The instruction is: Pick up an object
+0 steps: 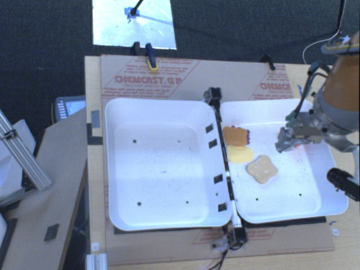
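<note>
Over the right bin (315, 207), toward its 3 o'clock side: tool (286, 141) poised low, nothing seen between its fingers.

Cannot tell how far open. At 9 o'clock from the tool, near the divider, lie an orange-brown piece (236, 135), a yellow disc (241, 154) just below and touching it, and a tan toast-like piece (262, 169) at 7 o'clock; clustered loosely, probably left as grasp candidates. Left bin (163, 167) further out, on the table (67, 151).

Smooth glossy white plastic bins (163, 167) on matt printed cardboard (185, 77).
</note>
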Available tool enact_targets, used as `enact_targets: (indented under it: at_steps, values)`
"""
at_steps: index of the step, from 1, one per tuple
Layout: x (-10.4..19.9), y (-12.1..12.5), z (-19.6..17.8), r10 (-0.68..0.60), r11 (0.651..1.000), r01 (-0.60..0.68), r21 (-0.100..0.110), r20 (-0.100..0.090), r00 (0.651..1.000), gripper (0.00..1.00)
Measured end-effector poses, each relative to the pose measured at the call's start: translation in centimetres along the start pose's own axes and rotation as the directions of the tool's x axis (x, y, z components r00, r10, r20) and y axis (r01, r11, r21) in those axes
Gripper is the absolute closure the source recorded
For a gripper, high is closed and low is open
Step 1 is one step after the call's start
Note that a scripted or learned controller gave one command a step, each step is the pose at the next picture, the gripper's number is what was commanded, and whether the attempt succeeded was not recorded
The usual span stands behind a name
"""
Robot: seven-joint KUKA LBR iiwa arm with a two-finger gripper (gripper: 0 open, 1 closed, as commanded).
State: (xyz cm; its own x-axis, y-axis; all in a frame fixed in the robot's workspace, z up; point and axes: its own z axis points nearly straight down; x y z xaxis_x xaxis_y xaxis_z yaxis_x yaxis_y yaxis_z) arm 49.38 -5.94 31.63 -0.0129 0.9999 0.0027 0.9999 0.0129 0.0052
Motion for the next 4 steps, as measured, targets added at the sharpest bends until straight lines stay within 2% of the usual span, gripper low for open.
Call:
enact_targets:
  at_steps: [1, 2, 3, 4]
  values:
    - [6.6, 3.6, -5.5, 0.000, 1.000, 0.000, -0.004, 0.001, 1.000, 1.00]
    - [16.3, 1.9, -3.8, -0.001, 1.000, 0.001, 0.004, -0.001, 1.000, 1.00]
    - [15.3, -0.5, -15.9, 0.007, 1.000, -0.007, -0.011, -0.002, 1.000, 1.00]
    - [21.6, 4.2, -16.3, 0.003, 1.000, -0.003, 0.000, 0.001, 1.000, 1.00]
